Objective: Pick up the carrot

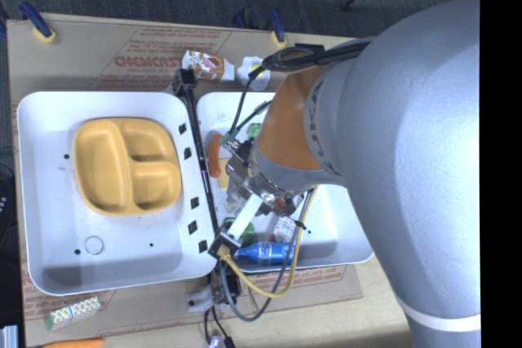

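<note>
From my seat, the grey arm [408, 143] and its orange band [289, 134] cover most of the right bin [347, 253], so much of that bin's contents is hidden from me. The gripper [245, 204] hangs low over the bin's left half, but cables and its own body block the tips; I cannot tell how wide it stands or whether it has anything. The carrot [214, 155] shows as an orange sliver by the bin's left wall, at about ten o'clock from the gripper and close to it. A blue bottle [263, 253] lies at five o'clock from the gripper. The yellow tray [126, 165] sits in the left bin [41, 200].
</note>
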Tool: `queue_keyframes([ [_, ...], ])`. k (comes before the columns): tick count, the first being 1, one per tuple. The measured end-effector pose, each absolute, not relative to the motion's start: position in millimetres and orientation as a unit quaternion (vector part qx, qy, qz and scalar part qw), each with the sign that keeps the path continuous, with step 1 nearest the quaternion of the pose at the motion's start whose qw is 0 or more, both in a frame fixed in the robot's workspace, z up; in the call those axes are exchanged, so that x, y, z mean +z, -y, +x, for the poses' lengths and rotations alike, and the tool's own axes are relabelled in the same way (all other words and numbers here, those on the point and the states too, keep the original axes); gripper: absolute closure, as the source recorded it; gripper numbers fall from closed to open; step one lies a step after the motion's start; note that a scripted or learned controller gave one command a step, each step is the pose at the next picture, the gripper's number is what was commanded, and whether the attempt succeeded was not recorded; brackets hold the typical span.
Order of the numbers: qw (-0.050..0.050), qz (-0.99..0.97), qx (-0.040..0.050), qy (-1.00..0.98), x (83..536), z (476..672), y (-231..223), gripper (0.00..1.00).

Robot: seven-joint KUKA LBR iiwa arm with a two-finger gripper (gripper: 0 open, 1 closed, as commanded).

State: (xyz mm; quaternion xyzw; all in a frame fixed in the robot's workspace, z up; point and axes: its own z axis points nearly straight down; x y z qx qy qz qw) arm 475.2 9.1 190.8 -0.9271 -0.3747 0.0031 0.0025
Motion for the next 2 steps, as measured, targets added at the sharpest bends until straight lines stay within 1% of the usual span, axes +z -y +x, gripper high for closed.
queue_keyframes([
  [1,0.001,-0.864,0.0009,0.503,293.8,509.9,46.5,1.00],
  [2,0.003,-0.888,0.0028,0.459,190.6,475.2,0.0,1.00],
])
